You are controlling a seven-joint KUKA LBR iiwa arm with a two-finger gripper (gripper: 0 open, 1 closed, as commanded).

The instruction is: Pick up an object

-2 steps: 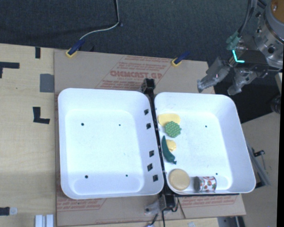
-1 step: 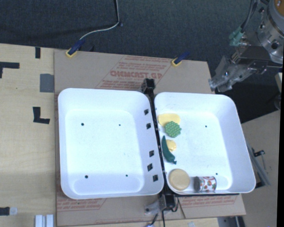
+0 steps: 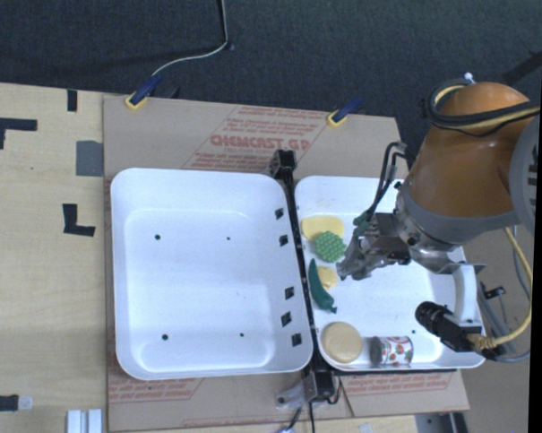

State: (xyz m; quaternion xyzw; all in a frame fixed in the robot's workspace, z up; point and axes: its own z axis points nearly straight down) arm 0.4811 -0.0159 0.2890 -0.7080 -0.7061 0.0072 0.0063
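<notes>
My gripper (image 3: 351,265) hangs low over the right bin (image 3: 384,308), near its left side. Just to its left lie a green bumpy ball (image 3: 329,246), a pale yellow flat piece (image 3: 322,227) and a small yellow piece (image 3: 326,276). A dark green curved strip (image 3: 320,289) lies along the bin's left wall. Nearer the front sit a round tan bun-like object (image 3: 341,342) and a small can (image 3: 391,351) lying on its side. The arm's grey body and orange band (image 3: 467,148) cover the bin's right part. Nothing is visible between the fingers.
The left bin (image 3: 197,271) stands beside the right one, with a black divider rail (image 3: 292,248) between them. Both rest on a cardboard sheet (image 3: 247,138) on the bench. A black cable attachment (image 3: 446,325) sticks out from the arm over the right bin's front right.
</notes>
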